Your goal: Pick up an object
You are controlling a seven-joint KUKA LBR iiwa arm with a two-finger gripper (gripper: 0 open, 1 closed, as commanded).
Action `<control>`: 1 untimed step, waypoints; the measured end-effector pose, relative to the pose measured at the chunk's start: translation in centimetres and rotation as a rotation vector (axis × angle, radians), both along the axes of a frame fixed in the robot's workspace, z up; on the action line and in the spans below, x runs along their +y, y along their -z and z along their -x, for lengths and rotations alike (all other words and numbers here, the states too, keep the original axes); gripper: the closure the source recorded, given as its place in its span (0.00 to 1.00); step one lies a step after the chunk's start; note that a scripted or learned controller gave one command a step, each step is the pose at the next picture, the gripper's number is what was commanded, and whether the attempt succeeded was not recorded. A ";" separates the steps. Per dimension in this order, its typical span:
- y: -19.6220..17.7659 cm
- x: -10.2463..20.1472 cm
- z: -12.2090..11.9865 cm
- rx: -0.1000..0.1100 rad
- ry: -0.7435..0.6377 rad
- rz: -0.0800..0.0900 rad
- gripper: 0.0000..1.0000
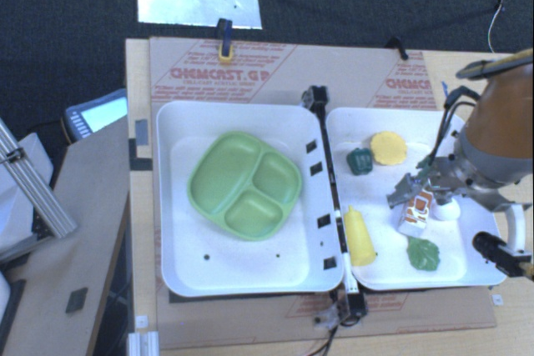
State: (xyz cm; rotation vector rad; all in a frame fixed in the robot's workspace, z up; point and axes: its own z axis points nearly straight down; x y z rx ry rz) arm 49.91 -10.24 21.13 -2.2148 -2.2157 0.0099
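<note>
My gripper (420,194) hangs over the middle of the right bin (467,275), reaching in from the right. Directly beneath it, partly covered by it, lies a small orange and white carton (414,218). Whether the carton touches the gripper is not clear. A dark green pepper (360,161) and a round yellow piece (389,147) sit toward the bin's far side. Along the left wall lies a yellow bottle-shaped piece (359,235). A green broccoli-like piece (424,254) rests near the front, just below the carton.
The left bin (179,263) holds a light green divided plate (244,184). A black divider rail (326,179) runs between the bins. A white rounded piece (448,211) sits right of the carton. The arm's grey and orange body (501,129) covers the right bin's right side.
</note>
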 end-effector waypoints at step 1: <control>-0.5 0.0 -0.3 -0.012 -0.003 0.002 0.00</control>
